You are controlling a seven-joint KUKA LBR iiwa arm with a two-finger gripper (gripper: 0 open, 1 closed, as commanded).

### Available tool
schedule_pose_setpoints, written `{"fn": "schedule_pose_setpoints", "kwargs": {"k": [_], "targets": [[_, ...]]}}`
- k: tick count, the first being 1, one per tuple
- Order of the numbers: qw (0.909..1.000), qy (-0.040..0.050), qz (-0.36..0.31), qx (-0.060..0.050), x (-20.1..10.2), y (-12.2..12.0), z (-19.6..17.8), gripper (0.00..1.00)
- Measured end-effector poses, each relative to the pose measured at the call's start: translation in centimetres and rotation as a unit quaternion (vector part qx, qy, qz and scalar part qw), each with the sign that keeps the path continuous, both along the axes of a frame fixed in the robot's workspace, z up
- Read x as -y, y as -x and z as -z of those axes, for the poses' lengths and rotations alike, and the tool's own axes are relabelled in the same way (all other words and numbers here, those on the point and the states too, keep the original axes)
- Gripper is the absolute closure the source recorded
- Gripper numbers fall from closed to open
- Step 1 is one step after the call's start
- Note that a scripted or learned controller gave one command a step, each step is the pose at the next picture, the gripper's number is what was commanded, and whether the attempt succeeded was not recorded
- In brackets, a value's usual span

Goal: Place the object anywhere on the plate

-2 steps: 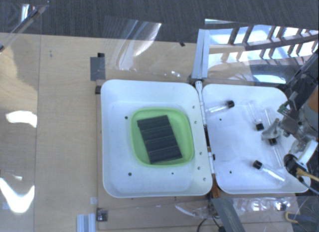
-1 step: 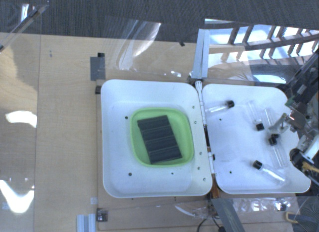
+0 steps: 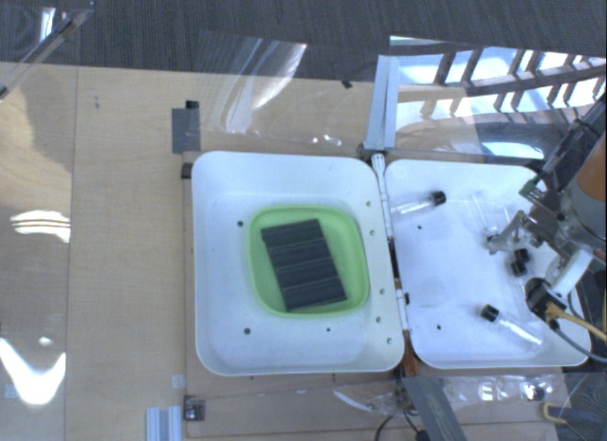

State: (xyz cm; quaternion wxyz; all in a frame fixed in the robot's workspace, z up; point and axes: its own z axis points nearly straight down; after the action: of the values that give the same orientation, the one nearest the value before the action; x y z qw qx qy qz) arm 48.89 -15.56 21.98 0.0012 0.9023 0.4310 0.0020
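While edge crops arm [image 3: 579, 192] | end effector [image 3: 517, 240] grip unreadable | vials [image 3: 417, 204] faint

Block [image 3: 303, 265] on plate [image 3: 259, 268] — left bin [image 3: 218, 335]; vials [image 3: 418, 204] right.

From my seat I can read no text, label, brand, number or sign anywhere in this view. The dark ribbed block [image 3: 303, 265] on the green plate [image 3: 357, 268] carries no lettering I can make out (only grooves), and the white bins [image 3: 218, 335] and the desk [image 3: 123, 240] show no print either.
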Motion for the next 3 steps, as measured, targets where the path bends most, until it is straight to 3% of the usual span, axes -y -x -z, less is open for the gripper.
{"fn": "schedule_pose_setpoints", "kwargs": {"k": [1,2,3], "targets": [[0.9989,-0.0006,0.047,-0.002,1.1,0.1,6.0,0.0],[0.995,-0.0009,0.1,0.0,-6.7,0.0,0.8,0.0],[0.998,-0.0005,0.064,-0.001,0.4,0.1,3.6,0.0]]}}
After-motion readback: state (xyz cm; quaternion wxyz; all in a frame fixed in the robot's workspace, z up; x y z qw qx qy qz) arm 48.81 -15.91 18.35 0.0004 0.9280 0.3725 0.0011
